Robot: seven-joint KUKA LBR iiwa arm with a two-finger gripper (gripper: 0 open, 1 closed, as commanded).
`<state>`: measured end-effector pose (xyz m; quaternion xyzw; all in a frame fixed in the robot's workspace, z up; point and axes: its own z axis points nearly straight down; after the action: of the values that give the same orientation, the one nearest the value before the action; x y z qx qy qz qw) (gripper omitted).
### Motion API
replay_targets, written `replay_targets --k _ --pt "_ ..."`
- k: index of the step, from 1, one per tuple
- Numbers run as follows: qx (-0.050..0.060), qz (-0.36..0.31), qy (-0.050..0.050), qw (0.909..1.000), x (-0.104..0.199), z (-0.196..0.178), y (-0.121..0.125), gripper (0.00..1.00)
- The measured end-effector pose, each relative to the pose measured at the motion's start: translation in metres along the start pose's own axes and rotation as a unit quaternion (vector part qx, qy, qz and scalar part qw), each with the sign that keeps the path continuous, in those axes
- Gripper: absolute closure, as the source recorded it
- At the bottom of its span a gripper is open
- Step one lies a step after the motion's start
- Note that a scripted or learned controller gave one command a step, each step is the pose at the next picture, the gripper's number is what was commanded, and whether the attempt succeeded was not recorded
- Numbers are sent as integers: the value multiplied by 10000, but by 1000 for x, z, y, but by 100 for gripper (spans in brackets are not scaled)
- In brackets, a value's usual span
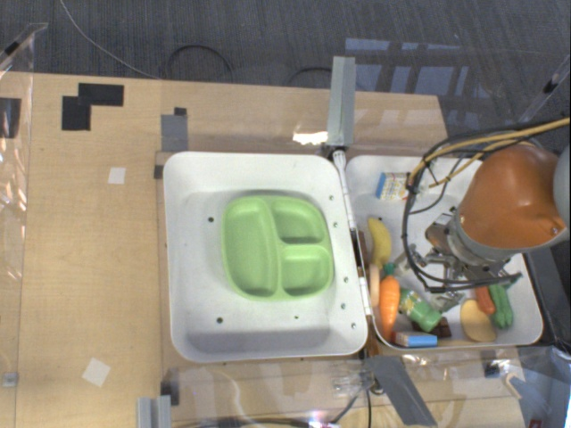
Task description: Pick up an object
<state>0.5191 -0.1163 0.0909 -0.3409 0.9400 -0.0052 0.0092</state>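
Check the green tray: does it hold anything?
Empty. The green tray lies flat in the left bin, and all three compartments show bare green.

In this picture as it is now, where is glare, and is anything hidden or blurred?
Camera view: bright glare on the bench above the left bin; soft shadow inside that bin below the green tray; the arm covers part of the right bin; small toys look slightly soft.

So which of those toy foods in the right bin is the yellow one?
The banana, lying lengthwise by the bin's left wall, just above the orange carrot.
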Motion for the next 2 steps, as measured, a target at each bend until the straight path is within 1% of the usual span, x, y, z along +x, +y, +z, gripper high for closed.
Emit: replay_targets --k 1,2 --pt "-67 -1106 37 9938 31 -34 -83 0" --pt "-16 -953 1 9954 53 1 -70 0"
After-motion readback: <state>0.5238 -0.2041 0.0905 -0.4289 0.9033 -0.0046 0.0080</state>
